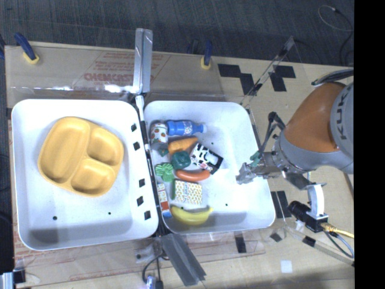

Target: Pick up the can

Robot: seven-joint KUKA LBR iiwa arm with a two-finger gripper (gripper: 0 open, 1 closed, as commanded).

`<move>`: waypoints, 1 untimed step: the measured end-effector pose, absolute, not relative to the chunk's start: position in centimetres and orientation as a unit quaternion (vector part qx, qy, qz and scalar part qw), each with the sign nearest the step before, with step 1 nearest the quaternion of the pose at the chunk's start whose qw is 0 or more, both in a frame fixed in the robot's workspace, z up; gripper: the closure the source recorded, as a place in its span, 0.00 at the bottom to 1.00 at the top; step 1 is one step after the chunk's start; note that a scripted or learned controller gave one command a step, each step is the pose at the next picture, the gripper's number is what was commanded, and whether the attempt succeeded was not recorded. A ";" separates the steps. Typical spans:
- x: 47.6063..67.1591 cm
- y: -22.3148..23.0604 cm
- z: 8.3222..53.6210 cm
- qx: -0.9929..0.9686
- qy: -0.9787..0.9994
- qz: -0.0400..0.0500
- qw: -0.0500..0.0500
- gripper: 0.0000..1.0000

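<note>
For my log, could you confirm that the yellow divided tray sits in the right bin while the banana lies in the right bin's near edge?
Not quite: the camera view shows the yellow divided tray in the left bin. The banana does lie at the right bin's near edge.

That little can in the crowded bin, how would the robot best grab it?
The can sits at the far left corner of the right bin, with the blue bottle close on its right and the bin wall on its left. Probably best to come straight down and grip its round sides, with the jaws closing along the near-far line, where there seems a little more room. The gripper is across the bin.
</note>
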State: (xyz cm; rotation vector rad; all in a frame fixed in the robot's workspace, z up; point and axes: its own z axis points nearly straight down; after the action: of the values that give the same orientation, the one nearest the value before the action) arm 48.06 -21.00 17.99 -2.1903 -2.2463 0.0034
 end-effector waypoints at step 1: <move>47.7 -21.1 23.6 -0.705 -0.709 0.000 0.000 1.00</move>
State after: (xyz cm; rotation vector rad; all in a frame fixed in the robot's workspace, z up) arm 47.71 -21.13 23.61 -2.2138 -2.2279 0.0004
